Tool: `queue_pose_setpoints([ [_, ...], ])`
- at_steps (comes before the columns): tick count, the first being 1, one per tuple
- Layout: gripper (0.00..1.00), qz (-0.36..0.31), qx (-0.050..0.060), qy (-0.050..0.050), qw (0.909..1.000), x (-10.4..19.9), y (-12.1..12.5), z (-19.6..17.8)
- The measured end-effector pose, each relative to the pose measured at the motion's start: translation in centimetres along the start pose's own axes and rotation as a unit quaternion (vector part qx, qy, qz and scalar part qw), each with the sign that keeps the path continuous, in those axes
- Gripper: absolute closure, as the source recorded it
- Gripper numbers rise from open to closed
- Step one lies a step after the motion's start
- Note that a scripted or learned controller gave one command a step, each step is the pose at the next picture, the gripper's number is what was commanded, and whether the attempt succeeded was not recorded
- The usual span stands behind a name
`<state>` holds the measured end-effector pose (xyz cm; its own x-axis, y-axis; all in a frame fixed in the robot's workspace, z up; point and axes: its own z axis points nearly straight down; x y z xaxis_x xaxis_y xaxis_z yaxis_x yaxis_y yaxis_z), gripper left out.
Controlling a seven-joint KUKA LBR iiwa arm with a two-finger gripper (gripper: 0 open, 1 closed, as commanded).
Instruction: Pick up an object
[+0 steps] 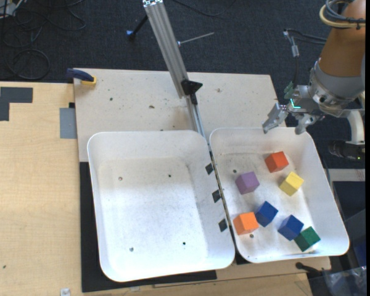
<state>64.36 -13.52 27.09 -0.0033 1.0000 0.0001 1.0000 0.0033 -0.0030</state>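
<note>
Cubes: seven small cubes lie loose in the right bin (320, 165), none of them between the gripper's fingers
Left bin: the left bin (111, 165) sits on the pale bench beside its twin, their inner walls touching along the middle
Post: a slanted metal post (169, 48) runs from the top of the view down to the seam between the bins, with a black clamp (190, 88) partway along it
Orange cube: the orange cube (246, 222) rests near the right bin's left wall, low in the bin
Purple cube: the purple cube (247, 182) lies above it, well apart from the wall
Blue cube: a blue cube (266, 213) sits just beside the orange one, on its right
Red cube: the red cube (276, 161) is the nearest of all to the gripper, toward the bin's far side
Yellow cube: the yellow cube (291, 183) lies just below and right of the red one
Second blue: a second blue cube (290, 226) sits touching the green cube (308, 238) near the bin's lower right corner
Gripper: the gripper (290, 121) hangs above the right bin's far rim, its two fingers spread apart with nothing between them
Arm: the arm (339, 60) reaches in from the right, orange band above the grey wrist
</note>
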Motion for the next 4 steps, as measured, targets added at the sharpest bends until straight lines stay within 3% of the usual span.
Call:
queue_pose_setpoints([
  [3, 0.0, 0.002, 0.003, 0.0, 1.0, -0.1, 0.1, 14.7],
  [4, 1.0, 0.003, 0.0, 0.0, 1.0, -0.2, 0.3, 13.3],
])
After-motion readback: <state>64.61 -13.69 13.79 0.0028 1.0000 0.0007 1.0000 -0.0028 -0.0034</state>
